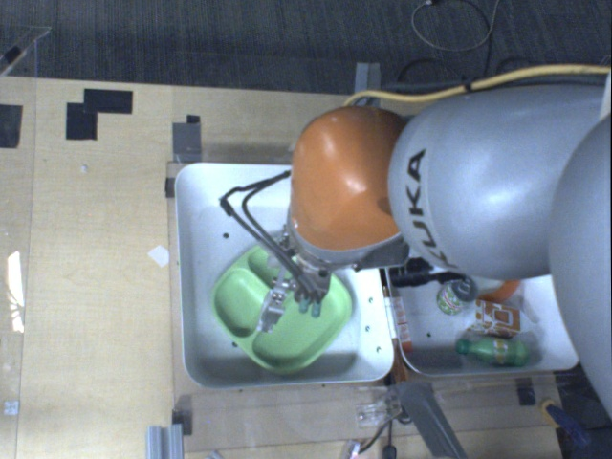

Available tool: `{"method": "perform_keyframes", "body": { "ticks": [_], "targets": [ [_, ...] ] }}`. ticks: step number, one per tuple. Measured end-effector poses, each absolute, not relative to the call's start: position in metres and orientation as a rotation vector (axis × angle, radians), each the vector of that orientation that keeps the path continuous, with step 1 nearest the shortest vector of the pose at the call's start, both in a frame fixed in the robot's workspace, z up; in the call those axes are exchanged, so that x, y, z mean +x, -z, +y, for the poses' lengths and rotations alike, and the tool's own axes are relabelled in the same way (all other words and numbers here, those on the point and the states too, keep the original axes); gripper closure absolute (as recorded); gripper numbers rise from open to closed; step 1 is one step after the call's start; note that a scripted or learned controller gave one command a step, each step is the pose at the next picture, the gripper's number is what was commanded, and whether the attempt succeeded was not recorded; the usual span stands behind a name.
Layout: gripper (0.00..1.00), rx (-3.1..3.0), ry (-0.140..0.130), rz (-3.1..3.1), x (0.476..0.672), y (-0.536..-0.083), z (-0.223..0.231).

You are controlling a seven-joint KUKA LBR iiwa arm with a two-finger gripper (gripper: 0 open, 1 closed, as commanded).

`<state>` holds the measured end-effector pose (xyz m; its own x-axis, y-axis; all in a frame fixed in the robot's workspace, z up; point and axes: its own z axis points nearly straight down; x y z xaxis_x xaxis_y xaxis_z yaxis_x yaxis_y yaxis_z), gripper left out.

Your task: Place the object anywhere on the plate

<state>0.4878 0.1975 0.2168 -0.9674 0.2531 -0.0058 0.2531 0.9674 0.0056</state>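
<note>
Pincer [290,302] above green plate [287,338]

Pale wooden bench [86,285], dark carpet floor [239,17], black cable [459,22]

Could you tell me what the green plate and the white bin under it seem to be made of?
Green plate: probably moulded plastic, judging by its uniform pale green colour, soft sheen and rounded divided compartments. White bin: likely plastic or painted metal; smooth, slightly glossy walls leave it open.
</note>
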Motion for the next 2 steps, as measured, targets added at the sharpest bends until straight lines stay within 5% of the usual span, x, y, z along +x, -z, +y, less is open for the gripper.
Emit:
{"method": "perform_keyframes", "body": {
  "ticks": [1, 2],
  "targets": [
    [1.0, 0.398, -0.015, 3.104, 0.4895, -0.2281, 0.1987],
    [0.0, 0.399, -0.015, 3.104, 0.4895, -0.2281, 0.1987]
  ]
}}
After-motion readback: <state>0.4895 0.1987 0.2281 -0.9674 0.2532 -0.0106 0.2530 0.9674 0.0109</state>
